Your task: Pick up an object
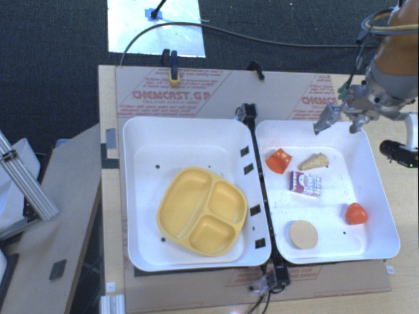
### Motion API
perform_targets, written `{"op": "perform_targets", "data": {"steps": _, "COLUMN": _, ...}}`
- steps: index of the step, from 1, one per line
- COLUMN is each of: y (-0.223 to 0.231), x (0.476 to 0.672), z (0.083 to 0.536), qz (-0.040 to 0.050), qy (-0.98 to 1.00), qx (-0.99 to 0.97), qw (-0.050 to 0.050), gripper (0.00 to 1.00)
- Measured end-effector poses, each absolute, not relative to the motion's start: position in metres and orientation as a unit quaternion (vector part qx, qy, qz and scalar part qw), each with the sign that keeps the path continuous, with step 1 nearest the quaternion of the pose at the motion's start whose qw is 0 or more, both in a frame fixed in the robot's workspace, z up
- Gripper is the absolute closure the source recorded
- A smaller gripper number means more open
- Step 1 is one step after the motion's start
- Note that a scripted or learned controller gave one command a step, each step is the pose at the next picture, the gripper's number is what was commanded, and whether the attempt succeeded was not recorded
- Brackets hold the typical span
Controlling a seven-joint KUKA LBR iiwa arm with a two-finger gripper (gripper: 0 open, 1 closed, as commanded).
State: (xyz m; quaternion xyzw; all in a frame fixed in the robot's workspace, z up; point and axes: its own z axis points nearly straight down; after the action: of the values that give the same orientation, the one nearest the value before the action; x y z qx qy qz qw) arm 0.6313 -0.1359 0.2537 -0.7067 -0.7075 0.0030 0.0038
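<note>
hand: our hand (340,118) hangs open and holding nothing above the far edge of the right bin (373,169).
nearest pick: the pale wedge (313,161) lies just below it, beside the orange block (279,161).
risk: we think the fingers may clip the block and push the wedge away.

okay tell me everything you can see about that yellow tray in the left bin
The yellow tray is a rounded plate that looks like smooth plastic, split by raised ridges into three compartments: one large, two smaller. It lies flat and right side up on the floor of the left bin, turned at an angle, toward the bin's near right corner. Nothing lies in it and the gripper is far off.
</note>
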Motion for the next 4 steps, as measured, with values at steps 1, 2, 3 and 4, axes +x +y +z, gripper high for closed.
{"op": "perform_targets", "data": {"steps": 1, "y": -0.136, "x": 0.633, "z": 0.261, "qz": -0.0004, "qy": -0.708, "qx": -0.706, "qw": -0.001, "gripper": 0.0}}
{"op": "perform_targets", "data": {"steps": 2, "y": -0.137, "x": 0.631, "z": 0.219, "qz": 0.0004, "qy": -0.708, "qx": -0.707, "qw": 0.0, "gripper": 0.0}}
{"op": "perform_targets", "data": {"steps": 3, "y": -0.141, "x": 0.628, "z": 0.157, "qz": 0.001, "qy": -0.707, "qx": -0.707, "qw": 0.001, "gripper": 0.0}}
{"op": "perform_targets", "data": {"steps": 4, "y": -0.146, "x": 0.625, "z": 0.102, "qz": -0.0008, "qy": -0.707, "qx": -0.707, "qw": -0.005, "gripper": 0.0}}
